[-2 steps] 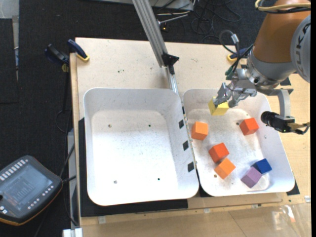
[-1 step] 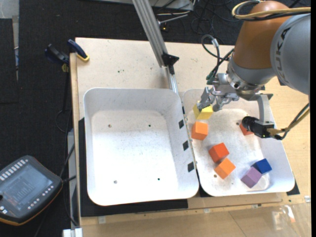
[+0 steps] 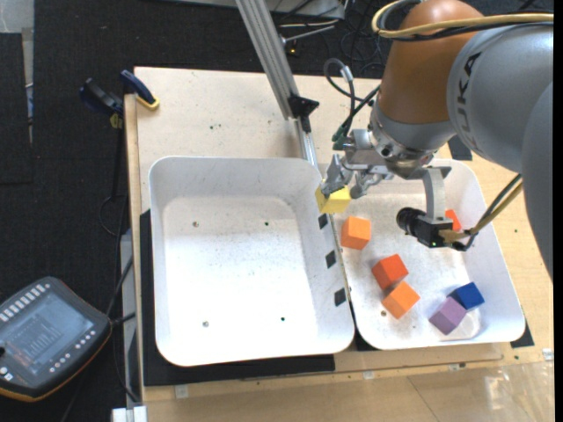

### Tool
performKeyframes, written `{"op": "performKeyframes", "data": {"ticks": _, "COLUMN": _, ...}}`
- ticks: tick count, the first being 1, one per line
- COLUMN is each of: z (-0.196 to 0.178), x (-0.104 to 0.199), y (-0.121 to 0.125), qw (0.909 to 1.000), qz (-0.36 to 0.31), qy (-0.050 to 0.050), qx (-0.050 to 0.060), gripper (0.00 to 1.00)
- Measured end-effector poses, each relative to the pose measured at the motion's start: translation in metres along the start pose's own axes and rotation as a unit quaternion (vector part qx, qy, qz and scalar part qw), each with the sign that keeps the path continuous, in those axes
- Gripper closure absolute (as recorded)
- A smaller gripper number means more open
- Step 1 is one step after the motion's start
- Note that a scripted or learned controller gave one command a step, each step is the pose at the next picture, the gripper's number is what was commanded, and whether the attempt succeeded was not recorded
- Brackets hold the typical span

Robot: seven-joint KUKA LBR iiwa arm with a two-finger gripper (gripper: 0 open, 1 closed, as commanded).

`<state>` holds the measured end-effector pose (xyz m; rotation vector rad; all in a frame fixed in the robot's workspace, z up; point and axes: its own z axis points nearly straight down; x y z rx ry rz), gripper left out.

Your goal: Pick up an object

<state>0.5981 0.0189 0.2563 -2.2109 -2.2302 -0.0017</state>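
My gripper (image 3: 338,192) hangs over the seam between the two bins, at the left wall of the right bin (image 3: 493,236). A small yellow block (image 3: 335,203) sits between its fingertips, and the fingers are shut on it. The block looks lifted slightly off the bin floor. Just below and to the right of it an orange block (image 3: 355,233) lies on the right bin's floor. The grey arm with its orange band (image 3: 422,51) covers the far part of that bin.
In the right bin lie a red-orange block (image 3: 389,271), another orange block (image 3: 402,300), a blue block (image 3: 467,295) and a purple block (image 3: 448,315). The left bin (image 3: 176,174) lies beside it. A slanted metal post (image 3: 273,51) rises behind the gripper.
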Motion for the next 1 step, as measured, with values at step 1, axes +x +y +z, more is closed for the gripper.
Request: {"op": "performKeyframes", "data": {"ticks": 1, "z": 0.016, "x": 0.0461, "y": 0.0017, "qw": 1.0, "qz": 0.001, "qy": 0.0, "qx": 0.002, "gripper": 1.0}}
